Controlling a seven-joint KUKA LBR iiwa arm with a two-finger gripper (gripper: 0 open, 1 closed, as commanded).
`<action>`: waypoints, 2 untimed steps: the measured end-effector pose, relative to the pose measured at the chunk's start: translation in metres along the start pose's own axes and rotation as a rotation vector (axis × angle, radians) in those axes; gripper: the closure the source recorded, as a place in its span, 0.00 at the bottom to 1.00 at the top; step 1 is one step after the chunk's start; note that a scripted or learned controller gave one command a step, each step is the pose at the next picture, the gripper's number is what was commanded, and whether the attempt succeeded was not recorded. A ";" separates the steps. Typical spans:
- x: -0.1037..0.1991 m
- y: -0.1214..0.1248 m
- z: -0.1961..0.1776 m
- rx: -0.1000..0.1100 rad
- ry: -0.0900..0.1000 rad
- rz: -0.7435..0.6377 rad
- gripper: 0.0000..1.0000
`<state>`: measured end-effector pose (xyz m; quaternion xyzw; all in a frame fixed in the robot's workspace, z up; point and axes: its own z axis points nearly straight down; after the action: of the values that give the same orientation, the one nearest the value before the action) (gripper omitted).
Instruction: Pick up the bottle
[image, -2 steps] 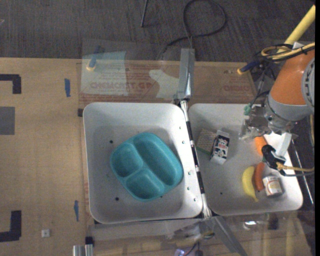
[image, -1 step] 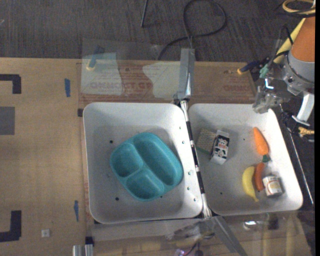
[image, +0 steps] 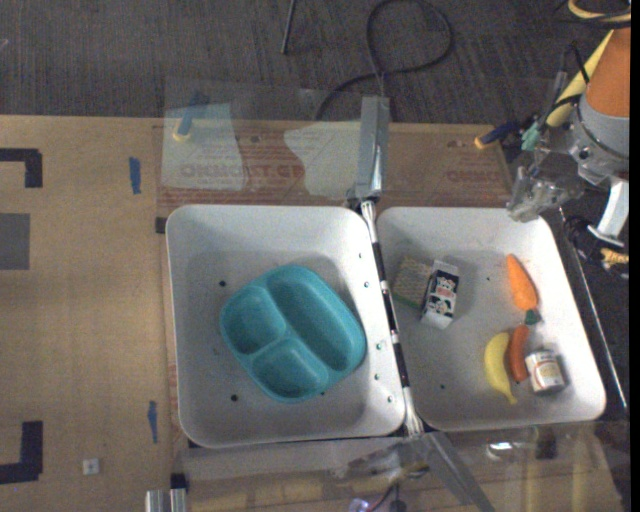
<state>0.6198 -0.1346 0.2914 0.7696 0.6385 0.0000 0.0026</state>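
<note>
The bottle is a small, squat container with a pale label and a light cap. It stands in the near right corner of the right bin, touching an orange item and close to a banana. My gripper hangs over the far right corner of the same bin, well away from the bottle and above the bin's rim. Nothing shows in its grasp.
In the right bin there are also a carrot, a small milk carton and a flat greenish packet. A teal divided plate lies in the left bin. Cables and clips hang near the arm at the upper right.
</note>
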 end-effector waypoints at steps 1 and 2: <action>0.001 0.001 -0.011 -0.003 -0.002 -0.003 1.00; 0.002 0.002 -0.021 -0.006 -0.004 -0.005 1.00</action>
<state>0.6219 -0.1328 0.3128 0.7681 0.6404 0.0006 0.0061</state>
